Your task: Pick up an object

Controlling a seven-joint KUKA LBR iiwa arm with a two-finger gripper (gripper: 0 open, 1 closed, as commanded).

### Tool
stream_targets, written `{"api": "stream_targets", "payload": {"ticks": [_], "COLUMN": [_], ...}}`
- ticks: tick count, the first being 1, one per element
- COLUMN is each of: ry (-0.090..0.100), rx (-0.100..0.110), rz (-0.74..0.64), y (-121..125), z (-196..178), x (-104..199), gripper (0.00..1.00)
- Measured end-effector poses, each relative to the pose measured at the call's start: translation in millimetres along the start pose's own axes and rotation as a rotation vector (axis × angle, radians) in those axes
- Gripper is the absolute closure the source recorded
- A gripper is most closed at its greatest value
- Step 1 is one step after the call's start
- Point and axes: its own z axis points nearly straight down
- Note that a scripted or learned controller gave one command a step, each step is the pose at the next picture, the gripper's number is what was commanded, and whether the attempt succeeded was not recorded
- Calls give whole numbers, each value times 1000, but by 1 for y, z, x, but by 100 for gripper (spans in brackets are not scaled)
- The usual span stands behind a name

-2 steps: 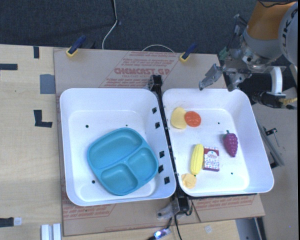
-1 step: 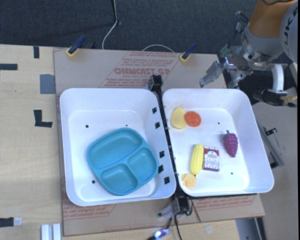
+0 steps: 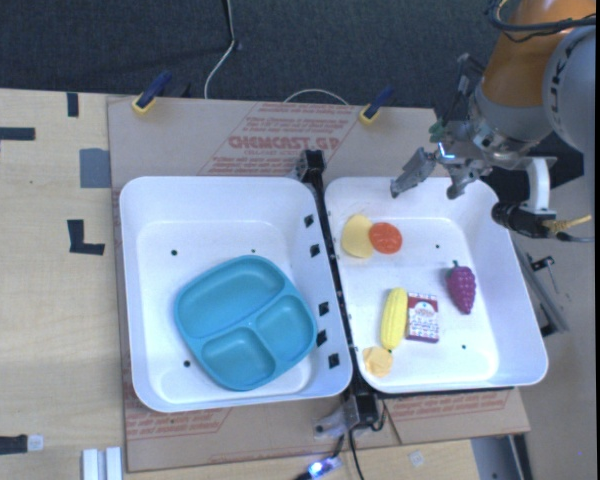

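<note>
Likely light, stiff, slick plastic toys: corn [image 3: 393, 317] and small red box [image 3: 423, 319] lower centre-right in right bin [image 3: 510, 298]; best pinched across corn's narrow middle; end effector [image 3: 428, 176] fingers apart, upper right, holding nothing

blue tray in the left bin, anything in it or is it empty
Empty. The blue tray lies flat in the left bin, and all three of its compartments show bare blue bottoms.

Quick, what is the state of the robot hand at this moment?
Hand: open, holding nothing, above the far edge of the right bin.
</note>
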Motion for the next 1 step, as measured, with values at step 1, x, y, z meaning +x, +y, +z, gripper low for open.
{"api": "stream_targets", "payload": {"ticks": [1], "ry": [0], "rx": [0], "rz": [0], "y": [-5], "z": [46], "x": [-5], "gripper": [0]}}
